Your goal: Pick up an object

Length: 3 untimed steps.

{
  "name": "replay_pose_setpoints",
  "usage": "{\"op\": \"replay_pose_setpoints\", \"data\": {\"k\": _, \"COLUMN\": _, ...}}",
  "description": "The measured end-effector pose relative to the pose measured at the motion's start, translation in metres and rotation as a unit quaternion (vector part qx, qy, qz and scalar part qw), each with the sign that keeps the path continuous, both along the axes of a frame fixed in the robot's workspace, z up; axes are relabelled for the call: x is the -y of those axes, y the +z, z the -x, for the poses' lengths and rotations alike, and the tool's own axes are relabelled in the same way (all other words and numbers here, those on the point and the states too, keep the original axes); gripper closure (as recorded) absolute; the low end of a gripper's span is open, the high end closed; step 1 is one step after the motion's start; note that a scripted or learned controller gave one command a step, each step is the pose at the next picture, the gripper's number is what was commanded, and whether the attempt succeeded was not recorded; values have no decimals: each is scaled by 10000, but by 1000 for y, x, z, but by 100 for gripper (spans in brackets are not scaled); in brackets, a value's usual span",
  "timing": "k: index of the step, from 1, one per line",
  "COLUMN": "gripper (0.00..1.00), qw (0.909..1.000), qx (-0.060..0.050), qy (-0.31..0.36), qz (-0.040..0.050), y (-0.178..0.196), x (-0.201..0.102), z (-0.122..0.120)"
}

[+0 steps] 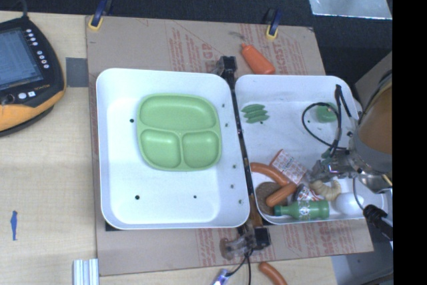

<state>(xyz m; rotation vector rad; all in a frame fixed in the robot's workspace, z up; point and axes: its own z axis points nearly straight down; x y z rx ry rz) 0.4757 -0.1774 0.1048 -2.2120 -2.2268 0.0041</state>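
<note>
Objects for picking lay heaped in the near corner of the right bin (293, 87): a green bottle (303, 211) on its side against the near wall, a hot dog (275, 185) in its bun just left of it, a small red-and-white packet (287, 162) behind that, and a white egg-shaped thing (347, 202) to the bottle's right. A flat green leaf-like piece (254, 113) lay apart near the bin's far left, and another small green piece (325, 113) sat inside a loop of black cable (323, 122).

The left bin (113, 143) carried a pale green divided plate (179, 131). An orange carrot (256, 59) rested on the cardboard beyond the bins, and an orange-edged control pendant (23, 73) sat on the counter (40, 210) at far left.

The arm (377, 120) reached in from the right, and the hand (332, 171) hung low over the heap, just behind the bottle and the white piece. Whether it was wide or narrow could not be told; clutter and blur hid that, and nothing showed plainly held.

By the look of it, the step in hand was the descent onto the pile. The next move would call for settling on one item, closing firmly, then lifting straight up clear of the neighbours and the cable.
</note>
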Motion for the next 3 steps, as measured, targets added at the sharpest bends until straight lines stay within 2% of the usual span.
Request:
{"op": "replay_pose_setpoints", "data": {"k": 1, "gripper": 100, "qw": 10000, "qx": 14, "qy": -17, "qz": 3, "y": 29, "x": 31, "z": -115}}
{"op": "replay_pose_setpoints", "data": {"k": 2, "gripper": 100, "qw": 10000, "qx": 11, "qy": -11, "qz": -6, "y": 64, "x": -25, "z": -167}}
{"op": "replay_pose_setpoints", "data": {"k": 3, "gripper": 100, "qw": 10000, "qx": 12, "qy": -10, "qz": -5, "y": 99, "x": -99, "z": -170}}
